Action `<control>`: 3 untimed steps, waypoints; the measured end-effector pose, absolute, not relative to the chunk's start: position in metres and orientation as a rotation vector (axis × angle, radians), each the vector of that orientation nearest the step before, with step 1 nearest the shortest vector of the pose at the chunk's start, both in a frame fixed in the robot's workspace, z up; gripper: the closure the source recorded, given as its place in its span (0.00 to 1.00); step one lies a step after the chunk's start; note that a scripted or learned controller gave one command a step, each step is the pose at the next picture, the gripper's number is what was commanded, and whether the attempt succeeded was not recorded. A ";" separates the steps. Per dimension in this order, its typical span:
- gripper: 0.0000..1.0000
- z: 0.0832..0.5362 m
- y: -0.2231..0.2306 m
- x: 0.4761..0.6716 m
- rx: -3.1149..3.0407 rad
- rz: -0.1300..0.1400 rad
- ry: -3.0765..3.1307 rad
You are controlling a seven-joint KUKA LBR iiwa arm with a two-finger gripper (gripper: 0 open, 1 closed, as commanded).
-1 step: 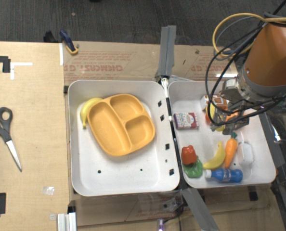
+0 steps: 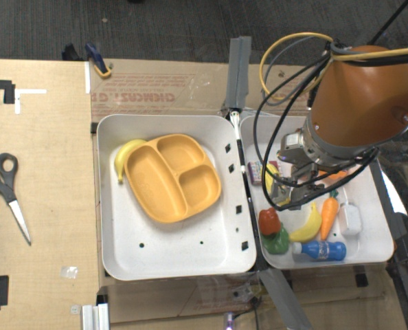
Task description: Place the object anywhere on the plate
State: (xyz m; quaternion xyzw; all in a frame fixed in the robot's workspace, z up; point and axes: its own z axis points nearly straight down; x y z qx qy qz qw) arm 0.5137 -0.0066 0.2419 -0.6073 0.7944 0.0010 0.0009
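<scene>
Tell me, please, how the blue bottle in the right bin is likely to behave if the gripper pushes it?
The blue bottle lies on its side and looks round, so it would probably roll. It seems small and plastic, likely light. The banana just beside it may block it.

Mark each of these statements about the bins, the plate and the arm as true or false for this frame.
1. The orange divided plate lies in the left bin. True.
2. A banana rests on the bin floor against the plate's far-left rim. True.
3. A carrot sits in one of the plate's compartments. False: it lies in the right bin, beside a second banana.
4. The arm hangs over the left bin. False: it is over the right bin.
5. A blue-labelled bottle lies on its side near the right bin's front edge. True.
6. Scissors lie inside the left bin. False: they are on the bench to its left.
</scene>
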 end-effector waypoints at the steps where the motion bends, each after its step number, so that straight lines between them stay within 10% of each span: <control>1: 1.00 0.276 0.027 0.584 -2.135 0.002 2.299; 2: 1.00 0.309 0.156 0.600 -1.842 0.002 2.537; 3: 0.00 0.309 0.156 0.600 -1.841 0.002 2.538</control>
